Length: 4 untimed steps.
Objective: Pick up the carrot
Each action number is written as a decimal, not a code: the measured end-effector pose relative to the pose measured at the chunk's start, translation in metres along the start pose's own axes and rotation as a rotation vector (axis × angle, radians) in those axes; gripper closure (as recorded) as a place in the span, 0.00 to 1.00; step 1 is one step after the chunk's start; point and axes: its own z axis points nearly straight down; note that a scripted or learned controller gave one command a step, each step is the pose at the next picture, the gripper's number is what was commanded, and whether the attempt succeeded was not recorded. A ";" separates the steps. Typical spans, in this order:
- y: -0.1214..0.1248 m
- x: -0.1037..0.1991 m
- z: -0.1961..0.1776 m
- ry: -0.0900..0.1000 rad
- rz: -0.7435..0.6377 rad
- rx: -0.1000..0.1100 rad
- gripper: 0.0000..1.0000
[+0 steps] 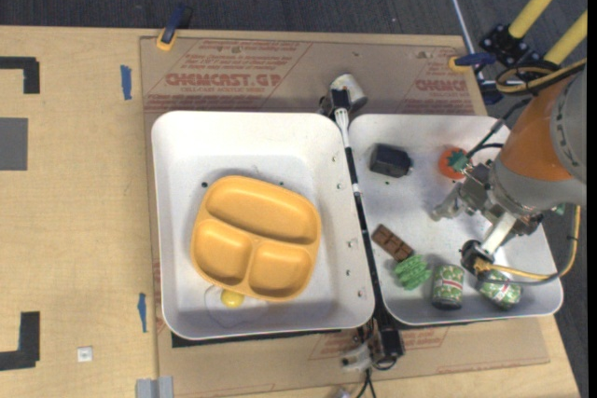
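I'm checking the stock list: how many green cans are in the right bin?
2. One green can stands near the right bin's front edge, right of the green toy; the other green can lies beside it toward the front right corner. The arm may hide more.

Yellow tray in my left bin, yellow ball at its near edge, in my right bin a black block, chocolate bar, green toy, two cans
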 end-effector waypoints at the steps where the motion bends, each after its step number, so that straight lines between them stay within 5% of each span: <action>1: 0.025 -0.044 -0.085 0.000 -0.134 -0.004 0.00; 2: 0.025 -0.044 -0.094 0.000 -0.134 -0.005 1.00; 3: -0.002 -0.077 -0.134 0.000 0.031 -0.004 1.00; 4: -0.032 -0.043 0.003 0.002 0.155 -0.002 1.00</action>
